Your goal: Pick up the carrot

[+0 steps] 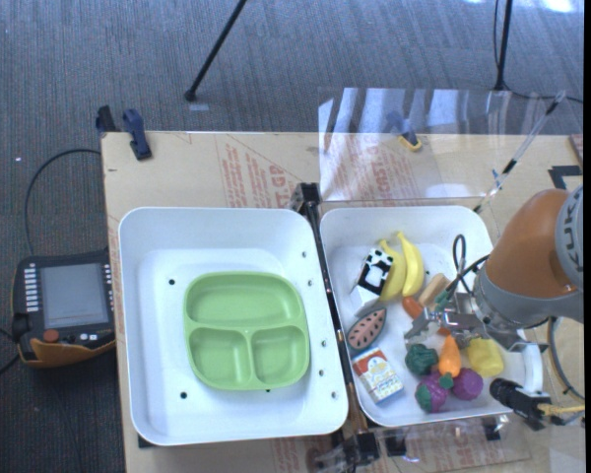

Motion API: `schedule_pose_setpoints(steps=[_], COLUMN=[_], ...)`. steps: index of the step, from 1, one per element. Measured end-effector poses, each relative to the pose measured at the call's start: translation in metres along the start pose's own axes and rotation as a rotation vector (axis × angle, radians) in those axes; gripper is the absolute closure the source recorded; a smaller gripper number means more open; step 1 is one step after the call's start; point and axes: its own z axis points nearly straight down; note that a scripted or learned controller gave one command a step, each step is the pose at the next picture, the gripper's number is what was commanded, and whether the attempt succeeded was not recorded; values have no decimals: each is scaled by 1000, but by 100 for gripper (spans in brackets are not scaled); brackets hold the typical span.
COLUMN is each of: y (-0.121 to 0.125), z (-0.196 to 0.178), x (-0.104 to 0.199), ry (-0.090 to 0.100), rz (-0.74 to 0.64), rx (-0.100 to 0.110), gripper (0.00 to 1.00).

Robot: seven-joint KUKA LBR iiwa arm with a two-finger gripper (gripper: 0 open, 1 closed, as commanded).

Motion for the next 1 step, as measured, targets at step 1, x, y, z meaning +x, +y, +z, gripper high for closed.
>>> schedule_pose_setpoints(steps=[1], y=[0], z=[-7], x=[-1], ry=[-2], rz=[8], rx=[1], gripper=[100])
